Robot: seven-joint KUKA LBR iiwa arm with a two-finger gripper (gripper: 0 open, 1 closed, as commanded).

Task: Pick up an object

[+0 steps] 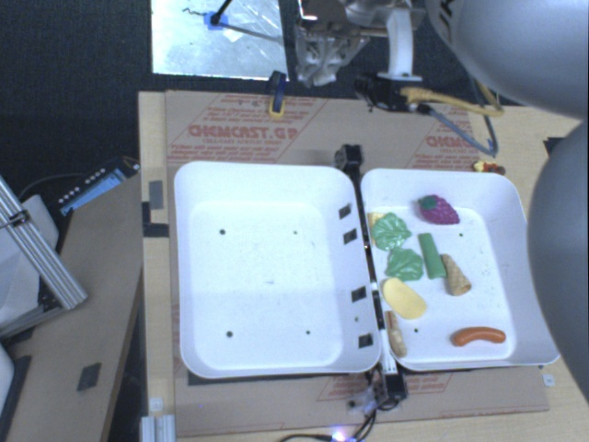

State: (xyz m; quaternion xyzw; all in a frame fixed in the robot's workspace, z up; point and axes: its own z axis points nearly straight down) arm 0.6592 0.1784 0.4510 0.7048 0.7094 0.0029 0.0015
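Up at the top centre of the frame, the gripper (317,63) hangs above the bench, beyond the far rims of both bins and well apart from every object. Its pale fingers point downward, but they blur together against the dark floor, so I cannot tell how the jaws stand; nothing shows between them.

All the objects lie in the right bin (515,201). A purple bunch of grapes (438,210) sits near its upper edge. Below and left are two green leafy pieces (390,231), one above the other, with a green stick (430,255) just beside them on the right and a tan cone-like piece (456,275) next to that. A yellow oval piece (403,298) lies under the lower leaf, a small tan piece (396,334) hugs the left wall, and an orange sausage (478,336) rests toward the lower right.

The left bin (267,270) sits alongside, joined at the black middle divider.
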